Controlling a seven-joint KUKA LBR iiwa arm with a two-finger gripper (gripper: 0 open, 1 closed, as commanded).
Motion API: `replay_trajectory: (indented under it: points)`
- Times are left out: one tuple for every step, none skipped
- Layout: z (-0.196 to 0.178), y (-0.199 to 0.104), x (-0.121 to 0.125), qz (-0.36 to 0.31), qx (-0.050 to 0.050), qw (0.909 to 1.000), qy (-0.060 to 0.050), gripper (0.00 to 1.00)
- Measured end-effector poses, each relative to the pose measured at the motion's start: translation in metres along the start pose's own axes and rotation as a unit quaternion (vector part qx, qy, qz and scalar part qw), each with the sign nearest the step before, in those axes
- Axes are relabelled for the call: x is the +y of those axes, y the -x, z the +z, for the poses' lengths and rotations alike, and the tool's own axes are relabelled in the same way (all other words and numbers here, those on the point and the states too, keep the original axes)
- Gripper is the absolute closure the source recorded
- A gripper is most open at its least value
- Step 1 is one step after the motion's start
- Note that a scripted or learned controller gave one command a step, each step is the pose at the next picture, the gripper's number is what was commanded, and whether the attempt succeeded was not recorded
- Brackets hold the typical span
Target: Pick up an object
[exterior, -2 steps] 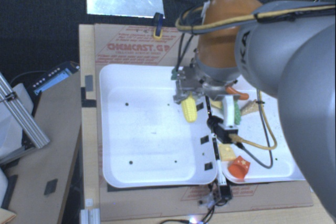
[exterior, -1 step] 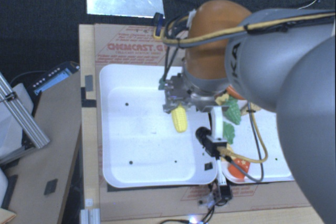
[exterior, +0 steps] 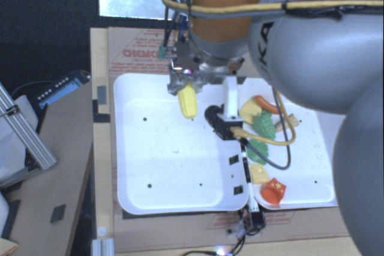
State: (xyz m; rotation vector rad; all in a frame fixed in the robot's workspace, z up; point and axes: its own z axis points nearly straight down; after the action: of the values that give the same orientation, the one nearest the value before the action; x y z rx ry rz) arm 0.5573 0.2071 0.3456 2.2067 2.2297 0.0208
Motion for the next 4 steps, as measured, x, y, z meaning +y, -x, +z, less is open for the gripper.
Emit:
replay_trajectory:
  points:
    - [-0.114, 0.017, -0.014, 0.003, 0.0, 1.0, 0.001, 1.0]
    - [-0.186, 0.032, 0.09, 0.006, -0.003, 1.0, 0.001, 1.0]
    - [-0.156, 0.112, 0.113, 0.008, -0.004, 0.9999, -0.006, 1.0]
    - [-0.191, 0.097, 0.112, 0.003, -0.003, 1.0, -0.003, 1.0]
